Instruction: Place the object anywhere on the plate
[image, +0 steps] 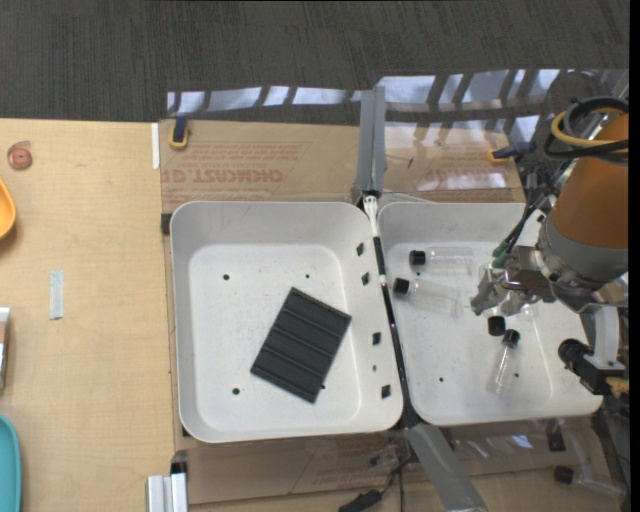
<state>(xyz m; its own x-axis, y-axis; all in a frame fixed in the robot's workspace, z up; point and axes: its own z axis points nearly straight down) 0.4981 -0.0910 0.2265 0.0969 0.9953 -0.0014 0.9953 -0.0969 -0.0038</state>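
Two shallow white plastic bins sit side by side on brown cardboard over the bench. Left bin (200, 330) holds a dark grey ribbed rectangular plate (301, 344), lying flat and tilted diagonally, roughly centre of the bin floor, apart from all walls. Right bin (450, 395) holds clear plastic tubes with black caps: one tube (440, 262) near the back left of the bin, another (425, 291) just in front of it, a third (502, 362) toward the front, below the tool. All are well apart from the plate, in the other bin. Grey arm with orange band (592, 205) reaches in from the right over the right bin. Metal two-finger gripper (497, 300) hangs low above the right bin floor, near a small black cap (496, 325); touching or not is unclear. Finger spread: cannot tell, wrist hardware hides it. Nothing seen held. Pale wooden tabletop (90, 300) lies left of the bins.
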